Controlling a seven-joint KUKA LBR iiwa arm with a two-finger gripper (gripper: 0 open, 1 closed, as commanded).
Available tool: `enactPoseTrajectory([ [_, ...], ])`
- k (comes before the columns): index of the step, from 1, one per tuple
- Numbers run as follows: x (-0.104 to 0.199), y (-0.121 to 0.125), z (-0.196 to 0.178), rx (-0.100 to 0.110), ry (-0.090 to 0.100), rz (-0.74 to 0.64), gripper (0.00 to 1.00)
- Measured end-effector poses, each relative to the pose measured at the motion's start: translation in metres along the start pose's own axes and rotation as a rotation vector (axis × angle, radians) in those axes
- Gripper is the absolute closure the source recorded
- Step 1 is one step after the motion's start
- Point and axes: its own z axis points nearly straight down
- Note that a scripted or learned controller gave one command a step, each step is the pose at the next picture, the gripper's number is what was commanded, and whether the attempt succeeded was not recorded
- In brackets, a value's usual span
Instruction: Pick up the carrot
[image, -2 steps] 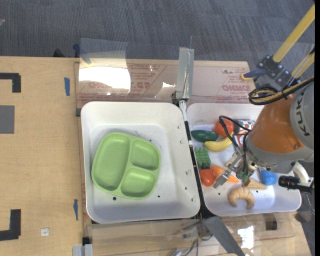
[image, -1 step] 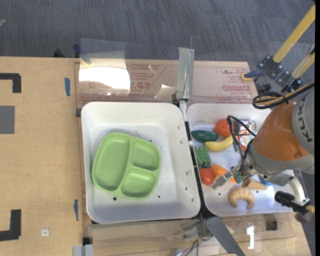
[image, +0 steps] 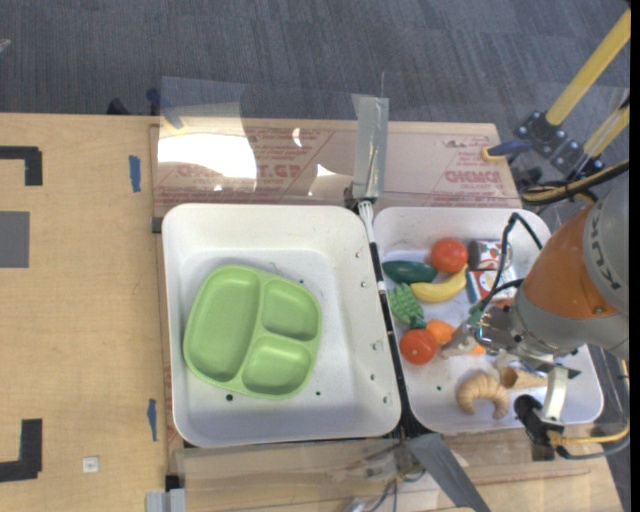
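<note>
The tool (image: 478, 338) is hovering low in the right bin (image: 590, 405), lower right of the frame; whether it is spread, I cannot tell. The carrot (image: 440, 331) is lying just left of it, between a tomato (image: 418, 346) and a banana (image: 439, 290). A croissant (image: 482, 392) is sitting below.

Small orange plastic carrot (image: 440, 331): lies on the floor of the right-hand white bin, near the bin's middle. Only a short, rounded orange stretch shows. Its left end sits just beside, seemingly touching, a red tomato-like ball. Its right end is hidden from view. Green top cannot be made out.
</note>
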Motion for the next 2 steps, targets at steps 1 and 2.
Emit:
enactPoseTrajectory([
  [1, 0.010, 0.024, 0.001, 0.011, -0.004, 0.383, 0.00],
  [2, 0.009, 0.025, -0.010, 0.008, -0.005, 0.381, 1.00],
])
